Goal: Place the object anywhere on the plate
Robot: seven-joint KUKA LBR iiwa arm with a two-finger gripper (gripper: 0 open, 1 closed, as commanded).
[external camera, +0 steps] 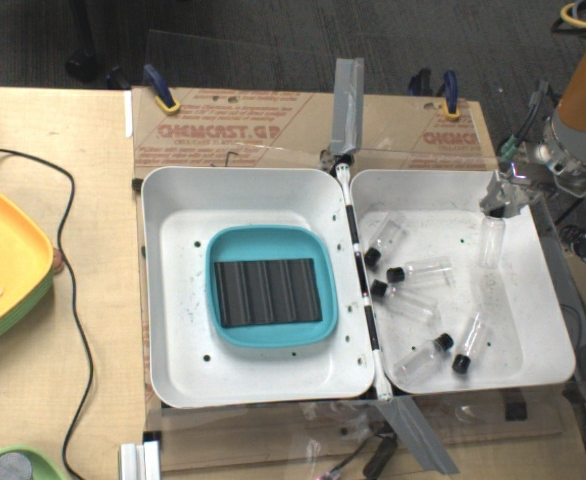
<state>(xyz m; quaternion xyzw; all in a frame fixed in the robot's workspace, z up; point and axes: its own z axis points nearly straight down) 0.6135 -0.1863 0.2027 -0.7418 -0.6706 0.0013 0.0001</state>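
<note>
A teal plate point(269, 287) with a dark ridged middle lies in the left bin point(173, 268). Several clear tubes with black caps lie scattered in the right bin point(533, 348), among them one near the divider point(383, 241) and one at the front point(468, 344). My gripper point(499, 204) hangs over the far right corner of the right bin. A clear tube point(490, 244) hangs straight down from its fingertips, its upper end caught between the fingers and its cap hidden there.
A raised divider point(357, 268) separates the two bins. A yellow dish point(3, 268) and a black cable point(73, 268) lie on the wooden bench to the left. Cardboard with clamps point(233, 128) stands behind the bins.
</note>
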